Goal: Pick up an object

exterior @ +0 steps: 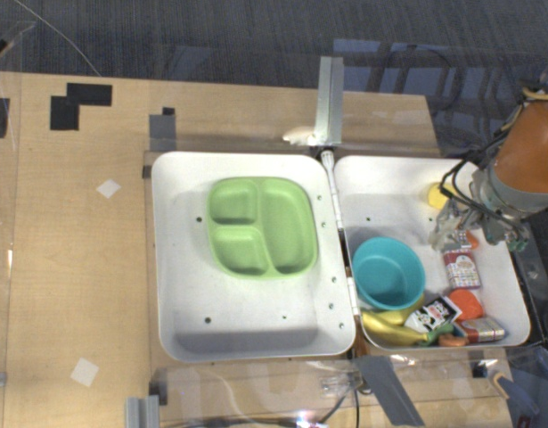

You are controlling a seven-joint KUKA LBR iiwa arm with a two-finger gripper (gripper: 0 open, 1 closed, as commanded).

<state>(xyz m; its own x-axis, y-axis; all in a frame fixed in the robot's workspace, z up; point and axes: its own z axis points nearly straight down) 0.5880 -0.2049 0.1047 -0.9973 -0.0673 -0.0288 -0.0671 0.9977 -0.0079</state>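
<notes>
My gripper [457, 234] hangs over the right side of the right bin [380, 181], open, with nothing between its fingers. Just below it lies a small bottle with a red and white label [462, 269]. A yellow object [437, 194] sits just left of the wrist, partly hidden by cables. A teal bowl [388, 271] stands in the bin's left half. Along the front wall lie a banana [388, 326], a black and white box [439, 313], an orange piece [470, 303] and a small silver can [487, 332].
The left bin [184, 319] holds a green divided plate [260, 226]. A metal post [330, 105] rises behind the divider between the bins. The wooden bench [69, 266] extends to the left. The arm's orange band [532, 154] sits above the right bin's far corner.
</notes>
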